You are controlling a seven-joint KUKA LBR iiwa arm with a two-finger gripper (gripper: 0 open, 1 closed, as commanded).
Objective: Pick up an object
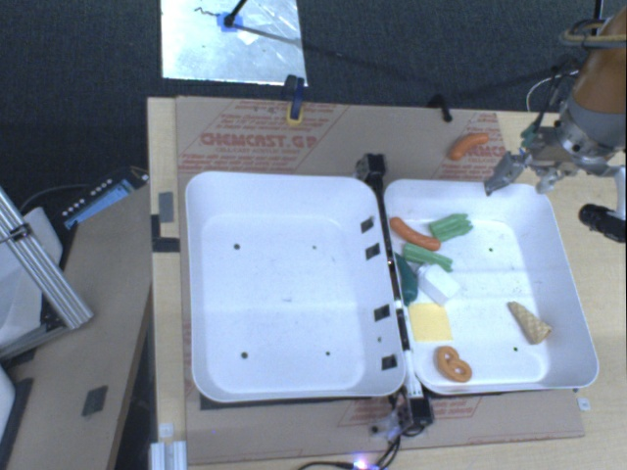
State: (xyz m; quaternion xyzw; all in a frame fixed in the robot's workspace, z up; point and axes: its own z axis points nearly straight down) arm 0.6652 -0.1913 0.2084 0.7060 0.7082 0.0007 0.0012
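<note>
The right bin [563,262] holds several small things. An orange sausage [412,233] lies beside a green pod [451,226] and a second green piece [425,257]. Below them sit a white block [438,285], a yellow cheese square [430,321], a pretzel [453,363] and a tan wedge [529,322]. My gripper [516,184] hangs over the bin's far right rim, open, with nothing between its fingers. It stands well apart from every object in the bin.
Another orange sausage [468,146] lies on the cardboard behind the right bin, just left of the gripper. The left bin [196,262] sits beside the right one, joined along a black hinge strip [392,292]. A yellow-blue clamp [294,101] stands at the back.
</note>
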